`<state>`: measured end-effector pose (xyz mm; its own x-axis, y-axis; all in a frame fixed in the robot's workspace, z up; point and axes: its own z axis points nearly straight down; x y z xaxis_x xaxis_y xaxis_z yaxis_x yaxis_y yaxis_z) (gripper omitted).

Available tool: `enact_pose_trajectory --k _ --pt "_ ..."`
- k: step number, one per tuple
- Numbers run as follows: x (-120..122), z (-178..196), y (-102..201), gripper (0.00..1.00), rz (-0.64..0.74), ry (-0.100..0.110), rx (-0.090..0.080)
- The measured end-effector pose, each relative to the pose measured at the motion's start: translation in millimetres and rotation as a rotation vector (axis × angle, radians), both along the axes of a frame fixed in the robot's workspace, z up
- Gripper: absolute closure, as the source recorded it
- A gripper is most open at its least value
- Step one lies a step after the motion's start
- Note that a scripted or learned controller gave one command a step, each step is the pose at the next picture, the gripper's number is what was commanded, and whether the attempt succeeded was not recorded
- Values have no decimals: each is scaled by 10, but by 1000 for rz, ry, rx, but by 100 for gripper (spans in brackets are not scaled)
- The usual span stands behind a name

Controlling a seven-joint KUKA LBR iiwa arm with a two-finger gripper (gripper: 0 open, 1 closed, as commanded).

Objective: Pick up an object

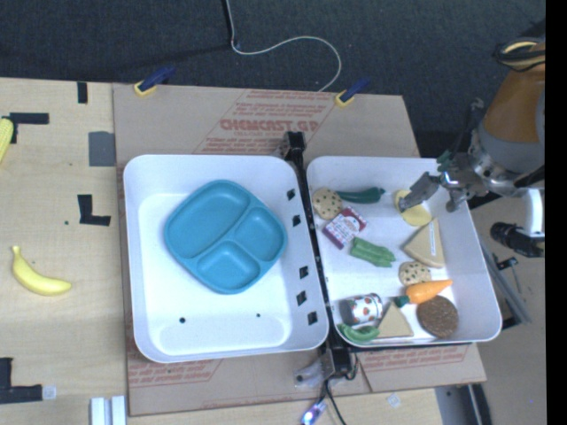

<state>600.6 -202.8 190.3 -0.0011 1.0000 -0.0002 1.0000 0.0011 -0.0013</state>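
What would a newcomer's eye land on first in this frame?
Most likely the bright blue three-compartment plastic plate, lying alone in the left shallow white bin. Next, the jumble of small toy foods in the right white bin, such as the orange toy carrot and the round brown patty. The grey arm's gripper hangs over that bin's upper right part, and a yellow toy banana lies on the bench far left.

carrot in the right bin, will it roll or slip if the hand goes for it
The carrot looks like smooth, hard toy food, so it would likely stay stiff and feel light. Its tapered round body may slip from a pinch or roll in a curve. The cookie and brown patty touching it could get nudged.
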Motion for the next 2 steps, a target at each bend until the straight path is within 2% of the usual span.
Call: enact_pose_trajectory --k 1,2 --pt "5 100 9 100 2 -1 0" --pt "-42 1238 904 100 10 -14 2"
